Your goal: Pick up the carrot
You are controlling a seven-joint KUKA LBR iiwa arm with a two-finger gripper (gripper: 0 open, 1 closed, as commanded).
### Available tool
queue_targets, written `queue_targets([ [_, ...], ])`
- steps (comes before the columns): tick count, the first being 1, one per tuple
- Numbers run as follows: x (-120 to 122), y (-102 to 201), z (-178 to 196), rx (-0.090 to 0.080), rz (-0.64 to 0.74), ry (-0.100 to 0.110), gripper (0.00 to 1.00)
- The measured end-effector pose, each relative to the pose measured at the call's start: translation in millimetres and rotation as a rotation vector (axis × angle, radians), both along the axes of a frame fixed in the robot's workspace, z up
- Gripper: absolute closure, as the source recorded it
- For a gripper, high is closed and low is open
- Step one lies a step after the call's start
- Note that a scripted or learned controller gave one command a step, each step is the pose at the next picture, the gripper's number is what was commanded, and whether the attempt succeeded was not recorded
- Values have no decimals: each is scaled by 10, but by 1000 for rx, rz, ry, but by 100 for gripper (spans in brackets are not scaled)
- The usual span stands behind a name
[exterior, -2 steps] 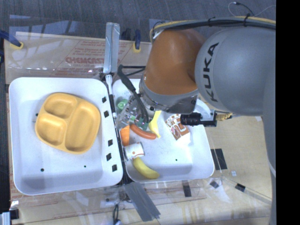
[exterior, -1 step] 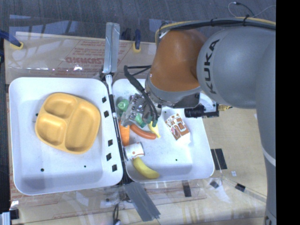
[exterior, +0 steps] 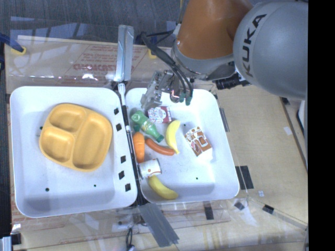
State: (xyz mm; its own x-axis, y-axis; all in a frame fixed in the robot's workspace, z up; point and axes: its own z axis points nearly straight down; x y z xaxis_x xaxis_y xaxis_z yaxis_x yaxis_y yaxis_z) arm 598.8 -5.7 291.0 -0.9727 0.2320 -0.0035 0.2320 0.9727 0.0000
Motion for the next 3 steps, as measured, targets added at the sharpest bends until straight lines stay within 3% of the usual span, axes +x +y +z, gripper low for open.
queue_targets([
  [1, -114, -95, 405, 0, -141, -1, 100],
  [2, -231, 666, -585, 0, -258, 5, 100],
  [3, -69, 640, -448, 1, -143, 1, 100],
])
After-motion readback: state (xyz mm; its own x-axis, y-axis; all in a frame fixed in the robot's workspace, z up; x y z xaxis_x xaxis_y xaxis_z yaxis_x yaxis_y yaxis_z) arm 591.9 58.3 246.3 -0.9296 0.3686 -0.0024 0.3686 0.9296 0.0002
